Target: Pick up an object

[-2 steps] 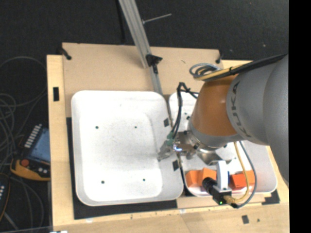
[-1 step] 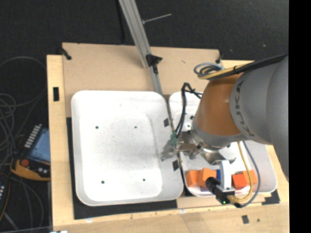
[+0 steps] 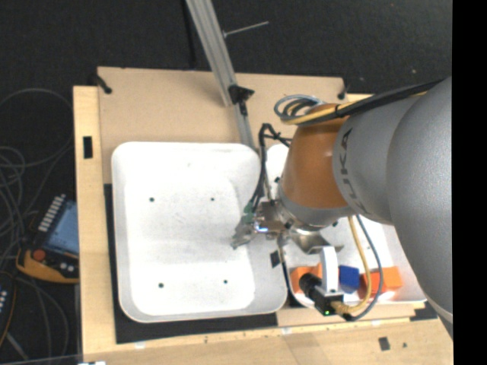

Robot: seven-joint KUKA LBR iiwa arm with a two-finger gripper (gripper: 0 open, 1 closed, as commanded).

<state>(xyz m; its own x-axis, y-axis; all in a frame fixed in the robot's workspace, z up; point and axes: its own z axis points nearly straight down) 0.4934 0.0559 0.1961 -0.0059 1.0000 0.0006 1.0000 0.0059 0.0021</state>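
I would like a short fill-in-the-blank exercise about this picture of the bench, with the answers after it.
1. The two bins on the bench are ____ in colour.
2. The arm has a band of ____ colour above its wrist.
3. The claw hangs over the ____ bin in the camera view.
4. The blue block lies in the ____ bin.

Answers: white; orange; left; right

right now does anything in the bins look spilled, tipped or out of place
Nothing stands out. The left bin sits flat, and the orange and blue objects lie inside the right bin. The gripper hangs over the left bin's right edge; much of the right bin is hidden by the arm.
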